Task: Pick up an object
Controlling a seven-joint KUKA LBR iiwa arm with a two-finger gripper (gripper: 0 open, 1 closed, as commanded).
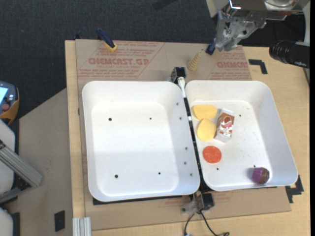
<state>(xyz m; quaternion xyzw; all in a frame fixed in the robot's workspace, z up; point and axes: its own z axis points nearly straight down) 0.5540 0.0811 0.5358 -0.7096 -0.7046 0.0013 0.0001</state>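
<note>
The right bin holds two yellow rounded pieces, a small red-and-white carton, a flat orange-red disc and a purple item near its front right corner. My gripper hangs high at the top of the view, beyond the far rim of the right bin, above the cardboard sheet. Nothing shows between its fingers, which point down.
The left bin sits beside the right one, joined by a black clamp at the far seam. A blue-and-yellow clamp and a coiled spring clip lie on the cardboard behind the bins.
</note>
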